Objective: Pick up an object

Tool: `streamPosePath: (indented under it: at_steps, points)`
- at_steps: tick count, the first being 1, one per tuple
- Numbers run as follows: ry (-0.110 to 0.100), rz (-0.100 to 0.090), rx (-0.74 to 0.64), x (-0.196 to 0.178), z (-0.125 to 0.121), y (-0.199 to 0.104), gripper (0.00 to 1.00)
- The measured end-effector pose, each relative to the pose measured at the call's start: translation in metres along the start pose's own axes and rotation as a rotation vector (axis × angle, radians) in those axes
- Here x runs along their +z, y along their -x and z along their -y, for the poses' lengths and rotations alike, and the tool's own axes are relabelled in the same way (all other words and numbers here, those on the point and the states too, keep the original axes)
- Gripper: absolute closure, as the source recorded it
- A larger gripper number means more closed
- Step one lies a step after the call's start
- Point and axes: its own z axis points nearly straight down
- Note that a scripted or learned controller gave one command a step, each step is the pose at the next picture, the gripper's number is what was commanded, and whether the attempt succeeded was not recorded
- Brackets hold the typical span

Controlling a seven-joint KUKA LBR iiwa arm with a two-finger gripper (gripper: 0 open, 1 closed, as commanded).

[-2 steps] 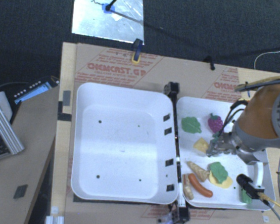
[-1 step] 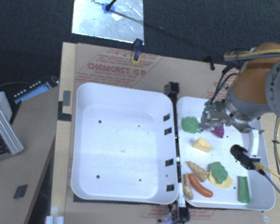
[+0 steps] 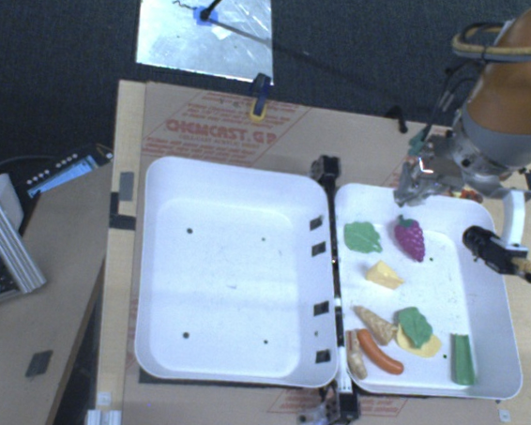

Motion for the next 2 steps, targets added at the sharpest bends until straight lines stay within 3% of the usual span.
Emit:
streamPosePath:
  at_steps: [1, 2]
  points:
    - [0.001, 0.001, 0.000, -0.091, -0.061, -0.011, 1.00]
    - [-0.009, 0.002, 0.009, -0.096, -0.067, 0.034, 1.00]
